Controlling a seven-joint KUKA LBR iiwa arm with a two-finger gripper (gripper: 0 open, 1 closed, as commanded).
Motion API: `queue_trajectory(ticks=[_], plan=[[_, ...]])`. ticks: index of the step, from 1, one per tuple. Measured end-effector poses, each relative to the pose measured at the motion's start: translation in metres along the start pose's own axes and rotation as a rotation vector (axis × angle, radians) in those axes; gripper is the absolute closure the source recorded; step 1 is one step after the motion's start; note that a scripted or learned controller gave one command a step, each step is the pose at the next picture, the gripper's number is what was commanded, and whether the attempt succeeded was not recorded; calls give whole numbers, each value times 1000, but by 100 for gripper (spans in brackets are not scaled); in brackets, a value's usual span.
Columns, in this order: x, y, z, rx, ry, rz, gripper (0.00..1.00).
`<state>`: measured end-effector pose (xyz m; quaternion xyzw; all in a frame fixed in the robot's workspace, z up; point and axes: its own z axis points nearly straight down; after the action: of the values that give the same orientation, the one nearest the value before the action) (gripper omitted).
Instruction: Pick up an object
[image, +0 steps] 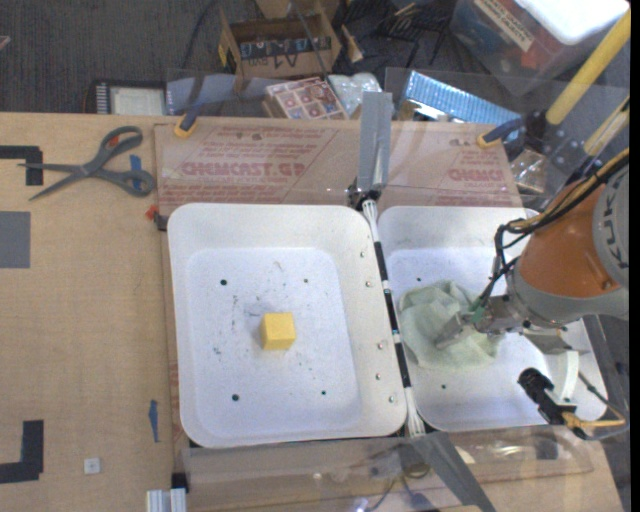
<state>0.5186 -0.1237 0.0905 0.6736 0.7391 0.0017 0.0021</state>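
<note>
Pale green cloth (440, 315), right bin (440, 405): soft, light, floppy, best pinched at a raised fold; gripper (462, 328) upon it, grip state indiscernible.

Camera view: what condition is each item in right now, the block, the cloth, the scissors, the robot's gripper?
Yellow block: sitting free near the middle of the left bin, nothing touching it.
Pale green cloth: crumpled in the right bin, by the divider.
Gripper: down on the cloth's right part; whether it grips the cloth can't be told.
Scissors: lying on the bench beyond the left bin, blades nearly shut.
</note>
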Motion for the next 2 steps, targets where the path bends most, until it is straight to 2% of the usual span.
queue_trajectory(ticks=[1,2], plan=[[-1,1,-11,-6,-2,2,100],[-22,-4,-91,6,-1,334,100]])
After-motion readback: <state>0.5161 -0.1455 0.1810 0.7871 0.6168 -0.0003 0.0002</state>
